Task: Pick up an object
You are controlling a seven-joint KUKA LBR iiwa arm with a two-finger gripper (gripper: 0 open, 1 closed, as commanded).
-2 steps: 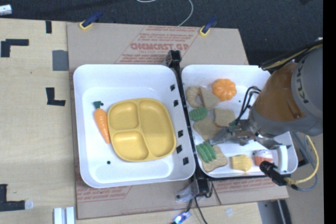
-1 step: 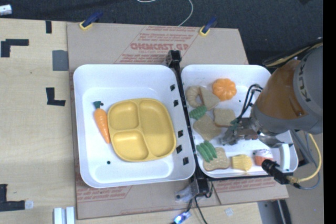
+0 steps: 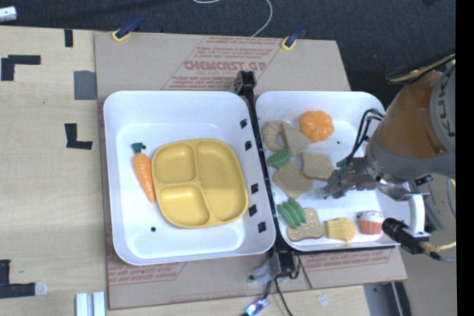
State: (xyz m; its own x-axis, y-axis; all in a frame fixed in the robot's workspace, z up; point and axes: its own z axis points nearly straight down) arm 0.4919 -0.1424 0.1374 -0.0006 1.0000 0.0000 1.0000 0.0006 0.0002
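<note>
The right bin (image 3: 370,101) holds several toy foods: an orange fruit (image 3: 316,125), tan bread pieces (image 3: 317,165), green vegetables (image 3: 292,213), a biscuit-like piece (image 3: 305,226), a yellow piece (image 3: 341,229) and a red-and-white piece (image 3: 369,222). My gripper (image 3: 335,186) hangs low over the right bin's middle, just right of the bread slices and above the yellow piece. Nothing shows between its dark fingertips.
The left bin (image 3: 118,115) carries a yellow divided plate (image 3: 200,181) and a toy carrot (image 3: 143,172) along its left side. A black divider (image 3: 252,152) runs between the bins. The arm's orange band (image 3: 415,122) rises over the right bin's right wall.
</note>
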